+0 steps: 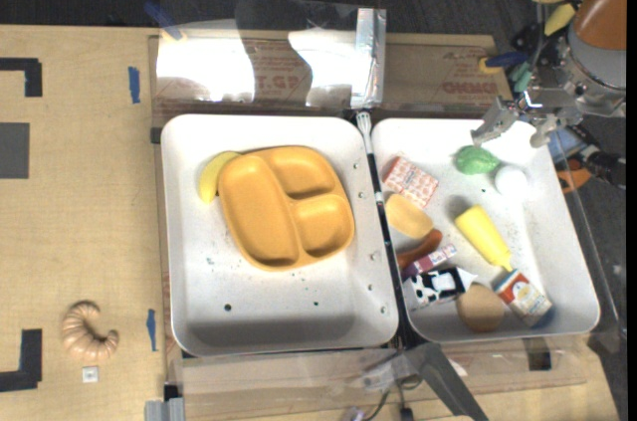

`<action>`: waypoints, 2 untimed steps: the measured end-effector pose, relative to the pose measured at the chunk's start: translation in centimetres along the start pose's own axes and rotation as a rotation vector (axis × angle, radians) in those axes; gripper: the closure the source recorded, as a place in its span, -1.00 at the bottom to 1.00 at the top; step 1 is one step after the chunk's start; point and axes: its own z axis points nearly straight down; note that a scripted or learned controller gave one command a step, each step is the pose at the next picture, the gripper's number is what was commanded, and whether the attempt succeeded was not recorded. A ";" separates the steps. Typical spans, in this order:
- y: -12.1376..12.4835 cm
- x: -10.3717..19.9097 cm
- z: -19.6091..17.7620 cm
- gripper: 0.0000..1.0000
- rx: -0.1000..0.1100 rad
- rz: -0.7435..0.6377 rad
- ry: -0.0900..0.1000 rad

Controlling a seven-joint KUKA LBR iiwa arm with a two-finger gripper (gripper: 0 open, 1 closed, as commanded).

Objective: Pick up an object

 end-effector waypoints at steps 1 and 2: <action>-0.1 3.9 -11.7 -1.00 -0.011 -0.035 -0.002; -6.4 4.3 -2.1 -1.00 0.005 0.301 0.000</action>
